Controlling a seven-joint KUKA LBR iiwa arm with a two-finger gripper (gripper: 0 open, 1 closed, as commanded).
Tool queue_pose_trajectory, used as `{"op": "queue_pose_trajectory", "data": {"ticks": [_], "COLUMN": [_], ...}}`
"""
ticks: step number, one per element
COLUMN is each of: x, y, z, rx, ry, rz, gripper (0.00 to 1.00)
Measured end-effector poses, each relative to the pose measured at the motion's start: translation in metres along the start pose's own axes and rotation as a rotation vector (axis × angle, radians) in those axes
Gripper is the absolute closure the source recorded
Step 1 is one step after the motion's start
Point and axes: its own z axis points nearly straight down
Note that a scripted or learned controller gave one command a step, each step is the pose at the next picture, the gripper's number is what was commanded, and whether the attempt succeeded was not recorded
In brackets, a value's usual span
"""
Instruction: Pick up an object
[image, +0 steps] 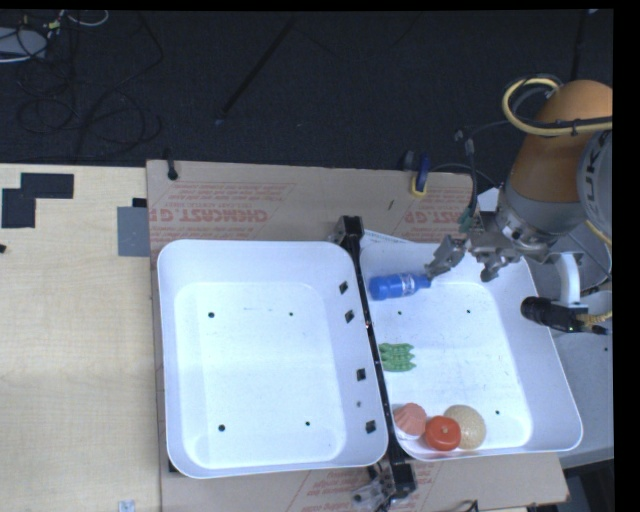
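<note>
Blue bottle (398, 286) lies on its side at roughly 11 o'clock in the right bin (520, 340), up against the far wall, cap end pointing toward 9 o'clock at the divider. We see the pincer (468, 256) just past the bottle's 3 o'clock end, over the bin's far rim, fingers spread wide with one tip near the bottle; nothing sits between them. Green pea pod (396, 357) lies near the bin's 9 o'clock side, well apart from the bottle. At 7 o'clock in the same bin we have a cluster: pink round piece (409, 418), red tomato (442, 433), beige bun-like item (467, 424), touching one another. Left bin (180, 300) sits beside it on the desk (70, 340), joined by a black clip strip (362, 330). Grey arm with orange band (572, 130) comes in from 2 o'clock.
</note>
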Motion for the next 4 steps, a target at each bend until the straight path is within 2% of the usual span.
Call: {"op": "queue_pose_trajectory", "data": {"ticks": [1, 2, 4], "x": [-0.067, -0.084, -0.088], "y": [-0.048, -0.103, -0.148], "z": [-0.073, -0.149, -0.168], "rx": [-0.005, -0.008, -0.002], "ry": [-0.004, -0.003, 0.0], "rz": [0.007, 0.004, 0.001], "gripper": [0.0, 0.0, 0.0]}}
